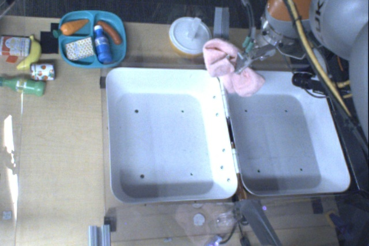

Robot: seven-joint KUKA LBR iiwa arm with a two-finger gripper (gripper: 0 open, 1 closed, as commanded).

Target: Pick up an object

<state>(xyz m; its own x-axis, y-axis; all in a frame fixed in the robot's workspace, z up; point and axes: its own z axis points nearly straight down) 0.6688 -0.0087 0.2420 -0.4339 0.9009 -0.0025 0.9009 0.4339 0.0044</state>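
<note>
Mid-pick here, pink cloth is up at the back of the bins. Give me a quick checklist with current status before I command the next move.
1. Pink cloth between the fingers of the gripper: ok.
2. Cloth fully clear of the bins: cannot tell; it hangs over the back rim.
3. Cloth bunched, no long trailing end: ok.
4. Right bin floor bare for a drop: ok.
5. Left bin floor bare: ok.
6. White lidded cup close behind the cloth: not ok, snag risk.

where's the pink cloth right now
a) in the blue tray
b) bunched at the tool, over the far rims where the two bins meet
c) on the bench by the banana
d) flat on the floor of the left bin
b: the pink cloth hangs bunched at the tool, over the far rim of the right bin beside the left bin.
</note>
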